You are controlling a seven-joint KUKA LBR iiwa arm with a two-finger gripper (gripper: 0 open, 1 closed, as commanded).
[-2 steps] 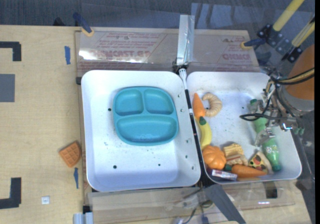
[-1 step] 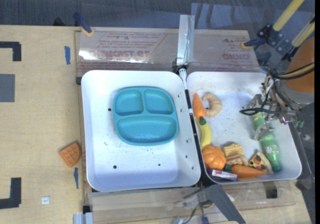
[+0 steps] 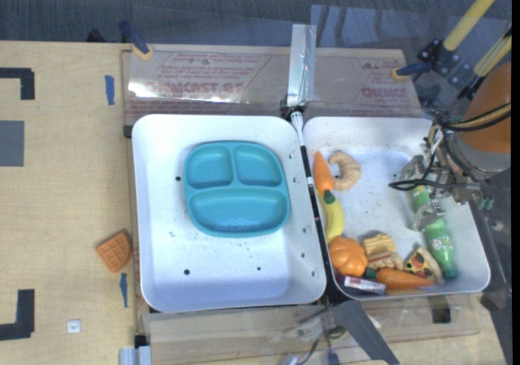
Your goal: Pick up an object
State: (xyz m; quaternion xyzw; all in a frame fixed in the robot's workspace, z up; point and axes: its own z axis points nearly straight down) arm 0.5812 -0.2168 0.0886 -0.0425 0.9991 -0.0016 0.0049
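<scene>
Two white bins [image 3: 154, 274] on the bench; pincer [image 3: 432, 193] above green bottle [image 3: 439, 243]; its grip unclear.

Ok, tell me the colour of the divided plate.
Light blue; the divided plate shows in the camera view.

You're looking at a robotics lab bench: a plywood tabletop [image 3: 57, 193] marked with black tape squares [image 3: 16, 83] and blue tape [image 3: 110, 89], two white bins [image 3: 154, 193] taped down under clear sheeting [image 3: 203, 79], toy food, and exposed cabling [image 3: 431, 168].
</scene>
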